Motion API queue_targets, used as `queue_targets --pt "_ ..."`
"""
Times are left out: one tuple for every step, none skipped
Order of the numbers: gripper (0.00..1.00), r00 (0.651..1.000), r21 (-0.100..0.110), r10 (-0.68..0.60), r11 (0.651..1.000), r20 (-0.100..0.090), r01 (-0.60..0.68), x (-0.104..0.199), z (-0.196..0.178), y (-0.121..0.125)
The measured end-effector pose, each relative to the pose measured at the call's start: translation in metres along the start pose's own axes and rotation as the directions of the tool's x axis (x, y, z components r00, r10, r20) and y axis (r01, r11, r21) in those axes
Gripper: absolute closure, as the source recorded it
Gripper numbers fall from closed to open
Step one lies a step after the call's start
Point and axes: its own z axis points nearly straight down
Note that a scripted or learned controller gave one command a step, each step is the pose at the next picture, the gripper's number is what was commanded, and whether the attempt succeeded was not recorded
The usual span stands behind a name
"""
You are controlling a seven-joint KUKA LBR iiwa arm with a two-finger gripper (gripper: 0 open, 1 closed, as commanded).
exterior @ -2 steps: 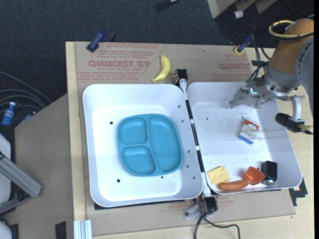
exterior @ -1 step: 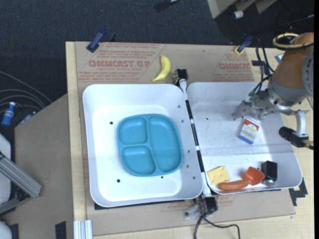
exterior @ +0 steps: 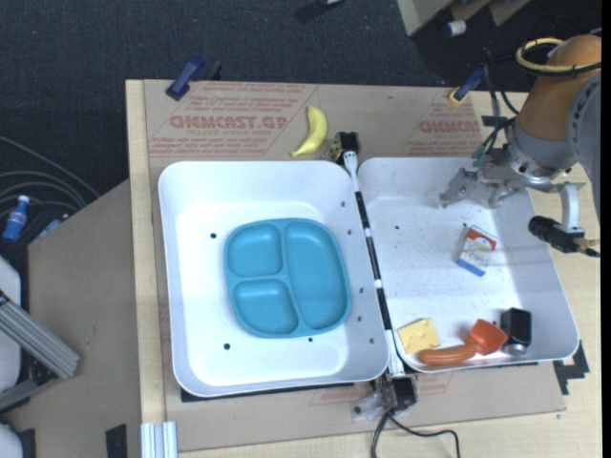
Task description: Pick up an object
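While the grey end effector (exterior: 470, 185) hovers over the back of the right white bin (exterior: 535, 337), nothing sits between its spread, open fingers, so the approach step is in hand. The nearest target, a small white-and-red carton (exterior: 475, 251), lies just in front; the next move likely calls for shifting forward and descending over it.

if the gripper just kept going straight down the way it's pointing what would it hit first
Probably the bare white floor of the right bin. The gripper hangs over its upper part; the small carton lies nearer the middle, seemingly off that line, though depth is unclear.
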Motion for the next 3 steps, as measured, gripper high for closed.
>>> queue_targets --pt "0.00 1.000 -0.006 -0.003 1.000 -0.003 0.003 -0.0091 -0.0008 -0.0502" --pt "1.00 1.000 -0.008 -0.002 1.000 0.004 0.002 -0.0120 -0.0106 -0.0506" --pt "0.00 1.000 -0.005 -0.004 1.000 -0.001 0.004 -0.0093 -0.0100 -0.0502"
